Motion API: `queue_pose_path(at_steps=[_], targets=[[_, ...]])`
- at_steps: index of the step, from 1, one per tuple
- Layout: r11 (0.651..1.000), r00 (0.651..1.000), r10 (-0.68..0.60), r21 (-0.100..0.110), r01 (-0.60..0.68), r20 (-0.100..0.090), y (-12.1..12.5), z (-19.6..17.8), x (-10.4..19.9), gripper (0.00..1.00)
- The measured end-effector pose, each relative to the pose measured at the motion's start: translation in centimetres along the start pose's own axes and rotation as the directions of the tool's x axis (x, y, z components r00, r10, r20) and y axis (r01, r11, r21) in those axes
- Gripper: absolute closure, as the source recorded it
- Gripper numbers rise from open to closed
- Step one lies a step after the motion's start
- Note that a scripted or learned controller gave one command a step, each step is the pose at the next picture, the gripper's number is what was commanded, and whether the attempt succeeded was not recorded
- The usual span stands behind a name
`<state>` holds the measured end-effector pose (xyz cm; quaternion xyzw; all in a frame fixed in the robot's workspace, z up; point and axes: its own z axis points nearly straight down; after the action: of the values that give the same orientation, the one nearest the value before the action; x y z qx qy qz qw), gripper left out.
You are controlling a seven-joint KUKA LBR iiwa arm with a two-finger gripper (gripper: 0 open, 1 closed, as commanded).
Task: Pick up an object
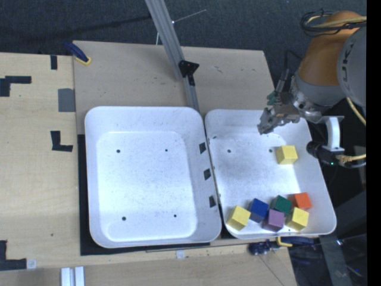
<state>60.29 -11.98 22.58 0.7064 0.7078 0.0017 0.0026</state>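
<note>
In the right bin (238, 159) a yellow cube (287, 154) lies alone near the far right side. Along the near edge sits a cluster: a yellow cube (239, 217), a blue cube (259, 209), a purple cube (275, 219), a green cube (281, 205), an orange cube (302, 201) and another yellow cube (299, 218). My gripper (269, 124) hangs over the bin's far right part, just up and left of the lone yellow cube. Nothing shows between its fingers.
The left bin (146, 174) stands beside the right one. A slanted metal pole (169, 34) crosses the bench behind the bins. The grey and orange arm (327, 58) reaches in from the right. A small blue and yellow object (78, 52) lies at the bench's far left.
</note>
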Motion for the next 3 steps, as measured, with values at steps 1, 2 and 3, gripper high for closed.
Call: queue_pose_path(at_steps=[1, 2, 3], targets=[[1.0, 1.0, 0.0, 0.006, 0.0, -0.002, 0.0, -2.1, 0.1, 1.0], [1.0, 1.0, -0.004, 0.007, 0.004, -0.003, 1.3, -2.1, 5.2, 1.0], [1.0, 1.0, -0.004, 0.009, 0.004, -0.002, 1.5, -0.6, 10.3, 1.0]])
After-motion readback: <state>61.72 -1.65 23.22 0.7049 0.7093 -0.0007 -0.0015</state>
